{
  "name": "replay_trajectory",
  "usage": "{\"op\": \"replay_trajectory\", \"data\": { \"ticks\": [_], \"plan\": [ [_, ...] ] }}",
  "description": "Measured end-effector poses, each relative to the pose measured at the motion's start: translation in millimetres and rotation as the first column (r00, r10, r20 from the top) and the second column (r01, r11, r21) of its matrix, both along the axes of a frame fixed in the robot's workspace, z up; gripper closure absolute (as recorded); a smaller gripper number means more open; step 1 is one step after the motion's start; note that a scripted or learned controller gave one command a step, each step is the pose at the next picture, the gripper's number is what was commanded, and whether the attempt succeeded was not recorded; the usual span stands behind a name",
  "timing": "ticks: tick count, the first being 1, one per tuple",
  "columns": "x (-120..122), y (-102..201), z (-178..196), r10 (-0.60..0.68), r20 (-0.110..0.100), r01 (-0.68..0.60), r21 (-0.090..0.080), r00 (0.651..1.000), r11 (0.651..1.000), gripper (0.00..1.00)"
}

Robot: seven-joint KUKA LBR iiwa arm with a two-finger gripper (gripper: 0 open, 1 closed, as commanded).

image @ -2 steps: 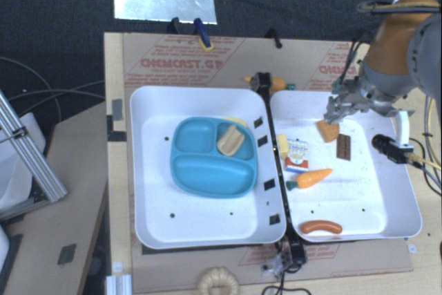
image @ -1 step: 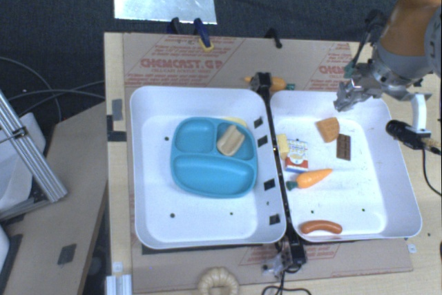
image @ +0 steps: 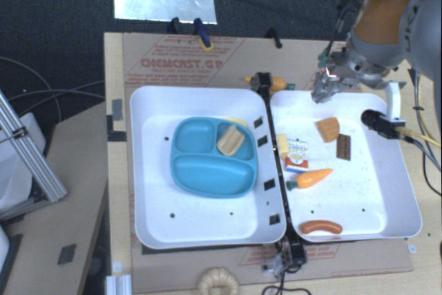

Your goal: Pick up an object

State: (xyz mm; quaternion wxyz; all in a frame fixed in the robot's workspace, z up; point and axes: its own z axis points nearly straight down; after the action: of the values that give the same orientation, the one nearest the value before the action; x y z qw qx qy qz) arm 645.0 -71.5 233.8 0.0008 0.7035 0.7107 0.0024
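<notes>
You are looking down at a slant on a bench with two shallow white bins side by side. The left bin [image: 148, 169] holds a blue divided plate [image: 210, 159], and a tan bread-like piece [image: 231, 140] lies in the plate's upper right compartment.

The right bin [image: 397, 183] holds the loose things you could pick. A small orange-brown wedge [image: 329, 129] lies near the bin's upper middle, with a dark brown bar [image: 343, 146] just beside it to the right. A small printed carton [image: 296, 154] sits near the divider between the bins, and a toy carrot [image: 310, 178] lies just below it. A toy sausage [image: 320, 226] rests against the bin's near edge, well apart from the rest.

The arm enters from the right, its orange band at the top corner. The gripper [image: 323, 92] hangs over the far edge of the right bin, above and left of the wedge, touching none of the objects. You cannot tell from this angle how far apart its jaws stand, and nothing is visible between them.

By this picture, the task looks barely begun: no object is lifted. What remains is to choose one, descend, close and raise it.
</notes>
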Motion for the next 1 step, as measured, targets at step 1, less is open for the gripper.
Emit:
{"op": "replay_trajectory", "data": {
  "ticks": [1],
  "plan": [
    [-8.1,9.3,-15.7,-0.004,-0.004,0.004,-0.002,1.000,1.000,1.00]
  ]
}}
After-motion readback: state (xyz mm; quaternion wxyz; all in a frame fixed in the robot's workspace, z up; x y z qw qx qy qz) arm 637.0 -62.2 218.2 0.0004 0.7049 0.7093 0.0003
